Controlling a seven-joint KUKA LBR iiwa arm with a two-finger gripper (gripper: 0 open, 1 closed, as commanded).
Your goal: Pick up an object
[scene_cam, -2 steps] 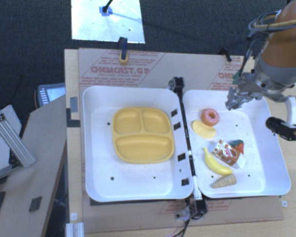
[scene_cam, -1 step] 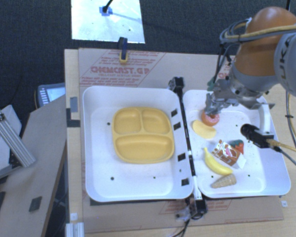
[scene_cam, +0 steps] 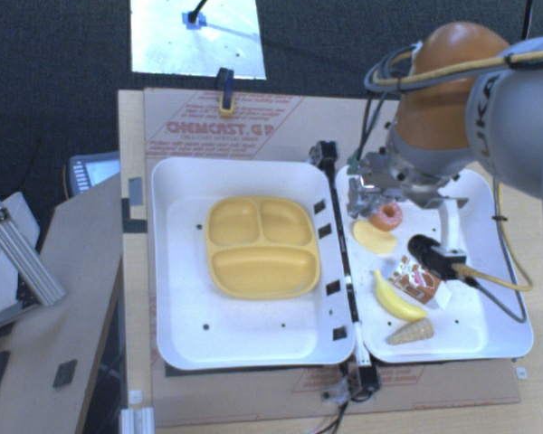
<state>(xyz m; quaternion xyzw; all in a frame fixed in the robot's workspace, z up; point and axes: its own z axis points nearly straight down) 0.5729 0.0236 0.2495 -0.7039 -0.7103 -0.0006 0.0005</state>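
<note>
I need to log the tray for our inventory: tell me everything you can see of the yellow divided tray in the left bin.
The yellow divided tray lies flat, right way up, near the middle of the left white bin. It looks like matte plastic, a rounded rectangle with raised ridges splitting it into three compartments: two smaller ones on the far side and one long one on the near side. All three compartments hold nothing. It rests on the bin floor, and nothing else touches it.
</note>
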